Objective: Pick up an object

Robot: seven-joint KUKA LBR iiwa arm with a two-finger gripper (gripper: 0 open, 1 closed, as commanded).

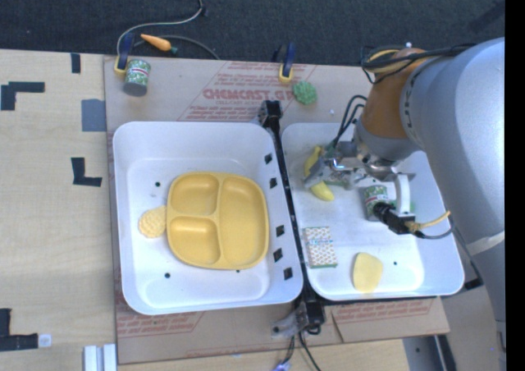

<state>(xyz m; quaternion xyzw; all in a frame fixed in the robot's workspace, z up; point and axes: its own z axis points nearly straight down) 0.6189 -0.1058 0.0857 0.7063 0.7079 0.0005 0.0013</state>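
Camera view shows me both white bins on the desk, and my arm [426,107] comes in from the right and bends down over the right bin [435,279]. I see the gripper [340,166] low at the upper left part of this bin, just beside a yellow banana-like toy [312,161] and a small yellow piece [322,192] under it. I cannot tell if the gripper is released or clenched, because the wrist and its cables cover this part, and I see nothing clearly held by it. I judge that the arm stands here because the yellow toys are the nearest candidates for a pick, and they lie close to the bin's divider wall, which makes the approach tight. Other things in the same bin are a small can with a green label [376,199] near the wrist, a patterned flat packet [319,246] lower down, and a yellow chip-shaped piece [367,271] near the front wall. These lie well apart from each other, so each one could be taken alone. The left bin [131,271] carries a yellow divided plate [219,220] with a round yellow cracker [152,222] touching its left edge. Outside the bins, on the cardboard, stand one more small can [136,75] and a green round toy [305,93], beyond my working area, I think.
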